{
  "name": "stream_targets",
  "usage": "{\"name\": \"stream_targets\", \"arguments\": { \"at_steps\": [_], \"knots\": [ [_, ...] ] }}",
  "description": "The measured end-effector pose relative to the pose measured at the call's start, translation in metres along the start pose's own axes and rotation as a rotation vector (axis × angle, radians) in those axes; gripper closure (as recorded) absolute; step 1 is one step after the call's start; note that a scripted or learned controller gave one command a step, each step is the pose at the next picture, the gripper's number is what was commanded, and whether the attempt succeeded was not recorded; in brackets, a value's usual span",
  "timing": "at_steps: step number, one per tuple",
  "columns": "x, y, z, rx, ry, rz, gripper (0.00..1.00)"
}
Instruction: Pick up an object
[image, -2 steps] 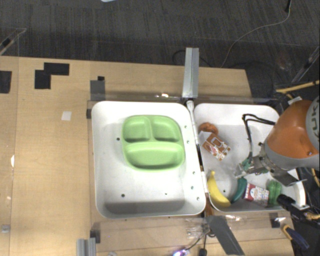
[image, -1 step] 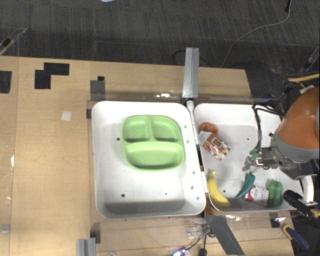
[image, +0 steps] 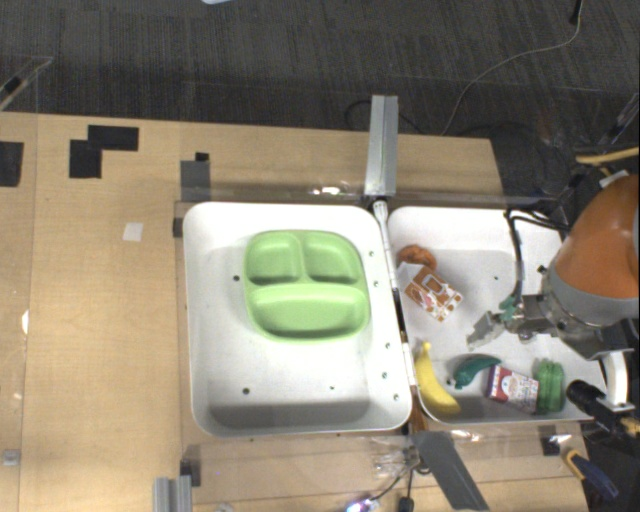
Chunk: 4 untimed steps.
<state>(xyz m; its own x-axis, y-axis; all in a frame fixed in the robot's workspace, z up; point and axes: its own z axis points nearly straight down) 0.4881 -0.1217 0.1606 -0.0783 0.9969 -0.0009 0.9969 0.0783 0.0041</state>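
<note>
The right bin (image: 470, 232) holds several objects. A brown pastry-like piece (image: 417, 256) lies near its back left, with a red and white snack packet (image: 432, 296) just in front of it. A yellow banana (image: 432, 380) lies along the front left corner. Beside the banana are a small teal object (image: 472, 370) and a bottle with a green cap (image: 522, 387) lying on its side. My gripper (image: 490, 328) hangs low over the middle of this bin, just above the teal object and right of the packet. I see nothing held in it.
The left bin (image: 215, 300) bears a green divided plate (image: 305, 283). A metal post (image: 383, 145) stands behind the wall between the bins. The arm's orange band (image: 605, 245) and cables fill the right bin's far right side.
</note>
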Motion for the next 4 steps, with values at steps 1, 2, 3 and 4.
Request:
{"name": "stream_targets", "arguments": {
  "at_steps": [1, 2, 3, 4],
  "knots": [
    [-0.041, 0.043, 0.018, 0.002, -0.001, 0.347, 0.00],
    [0.029, 0.031, 0.070, -0.012, -0.004, 0.081, 0.00],
    [0.006, 0.093, 0.070, -0.013, -0.003, 0.017, 0.00],
    [0.015, 0.138, 0.071, -0.009, -0.004, -0.297, 0.00]
  ]
}}
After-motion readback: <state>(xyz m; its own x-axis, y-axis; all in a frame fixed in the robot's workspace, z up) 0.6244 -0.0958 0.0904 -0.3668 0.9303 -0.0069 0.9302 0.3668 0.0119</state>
